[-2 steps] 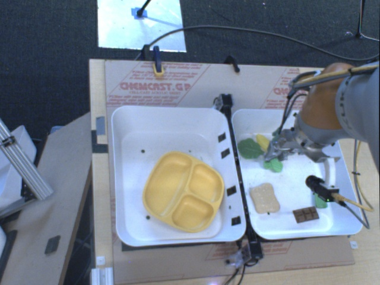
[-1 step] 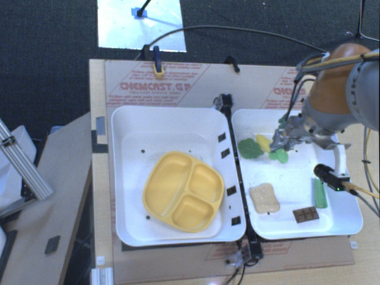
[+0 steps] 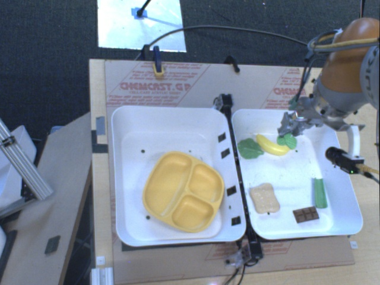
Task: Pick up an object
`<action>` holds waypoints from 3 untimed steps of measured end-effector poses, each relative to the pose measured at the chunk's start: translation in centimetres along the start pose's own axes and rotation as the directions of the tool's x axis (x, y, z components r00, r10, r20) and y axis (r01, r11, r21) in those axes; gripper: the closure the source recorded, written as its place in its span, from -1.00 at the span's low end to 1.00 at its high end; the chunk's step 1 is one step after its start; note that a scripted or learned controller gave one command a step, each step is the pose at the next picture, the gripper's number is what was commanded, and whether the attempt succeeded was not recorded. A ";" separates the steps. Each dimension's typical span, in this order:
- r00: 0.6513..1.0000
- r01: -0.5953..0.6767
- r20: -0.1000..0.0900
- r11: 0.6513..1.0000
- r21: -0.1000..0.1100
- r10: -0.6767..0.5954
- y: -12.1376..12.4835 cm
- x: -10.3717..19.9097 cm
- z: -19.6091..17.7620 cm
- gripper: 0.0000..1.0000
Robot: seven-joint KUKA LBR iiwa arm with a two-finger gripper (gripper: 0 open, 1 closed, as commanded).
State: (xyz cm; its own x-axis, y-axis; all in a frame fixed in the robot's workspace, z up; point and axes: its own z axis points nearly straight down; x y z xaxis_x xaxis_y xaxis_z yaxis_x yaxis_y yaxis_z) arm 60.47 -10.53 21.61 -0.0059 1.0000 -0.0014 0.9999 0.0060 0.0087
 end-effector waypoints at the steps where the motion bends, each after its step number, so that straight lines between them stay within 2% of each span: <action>1: 1.000 0.000 -0.001 1.000 0.004 0.000 0.1 0.0 -2.0 1.00; 2: 1.000 0.002 -0.002 1.000 0.006 -0.002 0.5 4.6 -2.4 1.00; 3: 1.000 0.003 -0.003 1.000 0.008 -0.003 0.2 9.5 -1.1 1.00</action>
State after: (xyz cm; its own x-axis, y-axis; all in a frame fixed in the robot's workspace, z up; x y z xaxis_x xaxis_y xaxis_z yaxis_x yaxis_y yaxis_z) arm 60.63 -1.00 22.70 -0.0088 1.0000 0.0013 1.0000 0.0088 0.0007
